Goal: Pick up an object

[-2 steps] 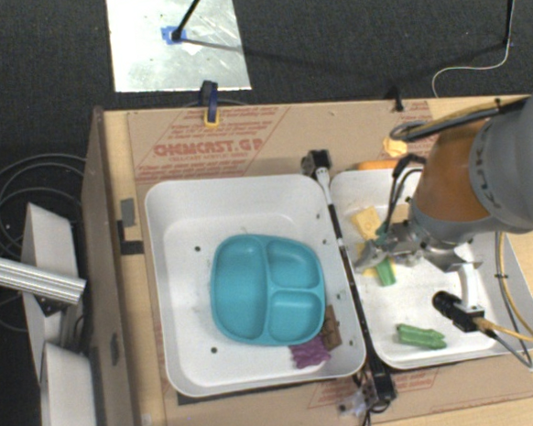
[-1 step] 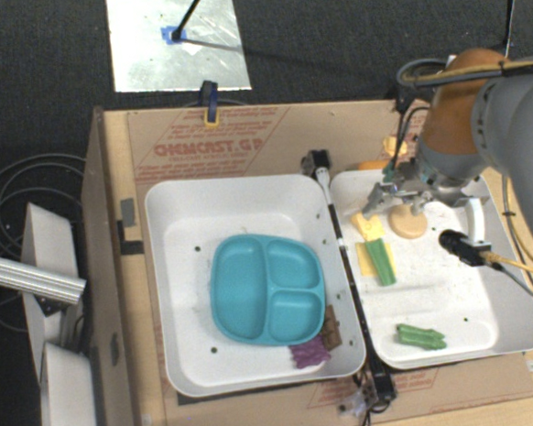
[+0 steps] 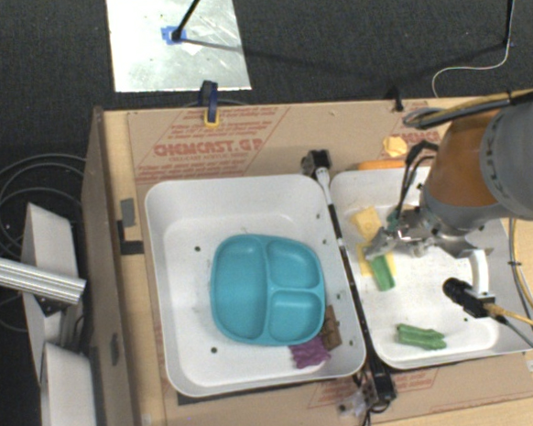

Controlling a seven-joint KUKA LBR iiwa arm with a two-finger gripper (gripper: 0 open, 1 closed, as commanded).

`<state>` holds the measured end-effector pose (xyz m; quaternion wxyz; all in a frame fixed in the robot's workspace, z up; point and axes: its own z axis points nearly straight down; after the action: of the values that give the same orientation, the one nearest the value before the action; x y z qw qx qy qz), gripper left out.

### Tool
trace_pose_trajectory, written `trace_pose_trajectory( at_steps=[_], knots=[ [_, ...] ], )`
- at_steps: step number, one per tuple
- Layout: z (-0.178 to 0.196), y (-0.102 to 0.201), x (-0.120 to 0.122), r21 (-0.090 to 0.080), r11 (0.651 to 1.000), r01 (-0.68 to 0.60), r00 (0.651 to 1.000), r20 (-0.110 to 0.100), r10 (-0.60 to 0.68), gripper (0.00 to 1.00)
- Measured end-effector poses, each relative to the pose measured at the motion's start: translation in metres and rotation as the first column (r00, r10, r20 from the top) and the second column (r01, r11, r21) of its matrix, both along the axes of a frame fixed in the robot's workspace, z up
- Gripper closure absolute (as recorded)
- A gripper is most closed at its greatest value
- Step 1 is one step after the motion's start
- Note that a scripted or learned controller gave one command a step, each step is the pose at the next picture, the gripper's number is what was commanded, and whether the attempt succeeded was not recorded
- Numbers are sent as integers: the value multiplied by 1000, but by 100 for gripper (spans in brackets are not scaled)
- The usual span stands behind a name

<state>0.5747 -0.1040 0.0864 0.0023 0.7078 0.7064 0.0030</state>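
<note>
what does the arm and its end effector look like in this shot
The arm is a thick, rounded grey body with a broad orange band just above the wrist. Thin black cables loop from the band down to the wrist. The end effector is a small, silvery metal assembly, much narrower than the arm; its details are too small to make out.

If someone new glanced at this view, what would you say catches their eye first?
Most striking is the large turquoise divided plate filling the middle of the left bin, with a small purple item and a brown piece at its lower right edge. Next comes the grey arm with its orange band, reaching into the right bin, its pincer low over a yellow-green piece. A green object lies nearer the front.
</note>
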Motion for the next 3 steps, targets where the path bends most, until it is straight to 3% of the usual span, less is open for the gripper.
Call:
trace_pose_trajectory(
  at_steps=[1, 2, 3],
  knots=[
    [-2, -8, -52, 0, 1000, -1, 1000, -9, 1, 0],
    [-2, -8, -49, -1, 1000, -3, 1000, -6, 3, 0],
    [8, -8, -48, -1, 1000, -3, 1000, -4, 3, 100]
  ],
)
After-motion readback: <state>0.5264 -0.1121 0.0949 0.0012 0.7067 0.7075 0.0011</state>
